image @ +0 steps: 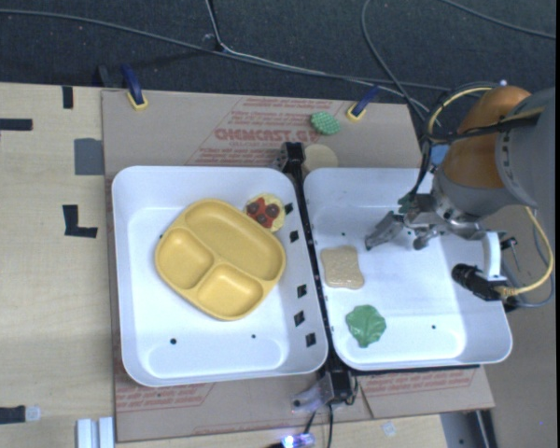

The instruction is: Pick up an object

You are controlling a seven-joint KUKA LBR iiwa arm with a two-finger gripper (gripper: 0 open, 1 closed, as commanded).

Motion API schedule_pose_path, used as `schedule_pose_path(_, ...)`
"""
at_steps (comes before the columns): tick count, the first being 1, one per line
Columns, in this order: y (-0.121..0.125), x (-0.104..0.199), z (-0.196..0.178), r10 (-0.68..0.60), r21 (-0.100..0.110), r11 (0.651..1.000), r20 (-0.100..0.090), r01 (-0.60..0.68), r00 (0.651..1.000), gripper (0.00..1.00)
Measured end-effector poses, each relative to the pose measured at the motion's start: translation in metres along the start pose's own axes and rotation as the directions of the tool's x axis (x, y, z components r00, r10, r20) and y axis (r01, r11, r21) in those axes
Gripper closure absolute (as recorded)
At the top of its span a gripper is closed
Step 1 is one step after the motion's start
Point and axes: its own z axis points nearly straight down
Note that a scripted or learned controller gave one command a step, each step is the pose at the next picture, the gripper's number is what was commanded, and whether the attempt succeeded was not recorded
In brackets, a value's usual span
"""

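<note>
1. Gripper (385,235) is seen mid-right, over the right bin (448,343); fingers can't be made out.
2. Bread (341,268) and lettuce (365,325) are laid lower-center, apart from it.

Tan bread slice (341,267) flat in right bin, near left wall; green leafy piece (365,325) just below it, apart; yellow divided plate (220,258) tilted diagonally, left bin.

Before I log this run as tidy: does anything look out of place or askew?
One green piece lies outside both bins, on the cardboard behind them. The yellow divided tray sits askew in the left bin. In the right bin, the bread slice and green leafy piece look fine.
</note>
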Motion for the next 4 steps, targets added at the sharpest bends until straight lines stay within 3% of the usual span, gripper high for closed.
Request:
schedule_pose_path(1,0.0,0.001,0.027,-0.001,-0.005,1.0,0.001,0.001,1.0,0.0)
schedule_pose_path(2,0.002,0.0,0.015,-0.002,-0.008,1.0,0.003,0.002,1.0,1.0)
schedule_pose_path(4,-0.004,-0.001,-0.098,-0.001,-0.009,1.0,0.001,0.001,1.0,1.0)
